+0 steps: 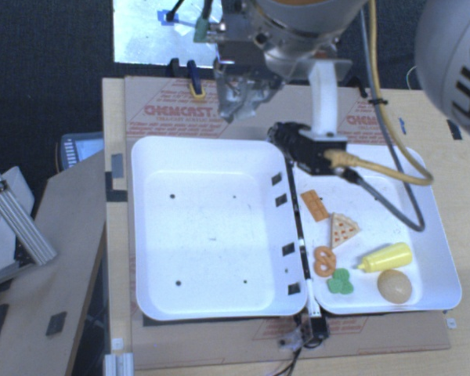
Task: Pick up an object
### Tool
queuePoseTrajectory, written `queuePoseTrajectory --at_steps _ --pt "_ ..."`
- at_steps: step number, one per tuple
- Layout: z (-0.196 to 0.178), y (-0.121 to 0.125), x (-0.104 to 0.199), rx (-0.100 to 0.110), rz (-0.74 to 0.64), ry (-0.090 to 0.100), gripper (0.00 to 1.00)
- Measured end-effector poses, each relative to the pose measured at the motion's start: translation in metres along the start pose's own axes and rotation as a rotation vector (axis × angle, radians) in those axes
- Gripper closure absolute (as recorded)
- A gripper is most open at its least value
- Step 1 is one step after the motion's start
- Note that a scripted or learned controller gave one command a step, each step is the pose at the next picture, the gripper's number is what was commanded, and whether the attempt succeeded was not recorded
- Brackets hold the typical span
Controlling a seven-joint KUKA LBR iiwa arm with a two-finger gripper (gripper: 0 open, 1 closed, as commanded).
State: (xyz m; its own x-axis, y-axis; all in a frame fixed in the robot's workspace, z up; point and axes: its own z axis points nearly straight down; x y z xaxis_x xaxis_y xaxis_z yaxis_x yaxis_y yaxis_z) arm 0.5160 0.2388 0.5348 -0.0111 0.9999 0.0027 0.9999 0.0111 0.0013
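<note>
My gripper [236, 106] hangs high over the far rim of the left bin [141, 210], above the cardboard behind it; nothing shows under it. The objects all lie in the right bin [439, 241], in its near half. An orange rectangular wafer [314, 204] sits close to the divider. Just past it is a pizza slice [343, 229], then an orange pretzel [324, 261] and a small green piece [341, 282]. A yellow squeeze bottle [386, 257] lies on its side beside a tan egg-shaped ball [394, 286] at the near right.
The bins stand on a cardboard sheet [172, 104] over a wooden bench. A yellow cable [392, 171] arcs over the far part of the right bin. An aluminium rail [16, 214] leans at the left, off the bench.
</note>
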Motion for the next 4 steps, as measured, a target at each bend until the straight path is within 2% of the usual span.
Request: queuePoseTrajectory --at_steps 1,2,3,4 --pt "0.002 0.098 -0.037 -0.002 0.016 -0.004 1.00" --pt "-0.001 0.029 -0.085 0.000 0.013 -0.002 1.00" --pt "-0.002 -0.023 -0.125 -0.001 0.014 -0.002 1.00" --pt "0.150 -0.032 -0.095 0.015 0.006 -0.006 1.00"
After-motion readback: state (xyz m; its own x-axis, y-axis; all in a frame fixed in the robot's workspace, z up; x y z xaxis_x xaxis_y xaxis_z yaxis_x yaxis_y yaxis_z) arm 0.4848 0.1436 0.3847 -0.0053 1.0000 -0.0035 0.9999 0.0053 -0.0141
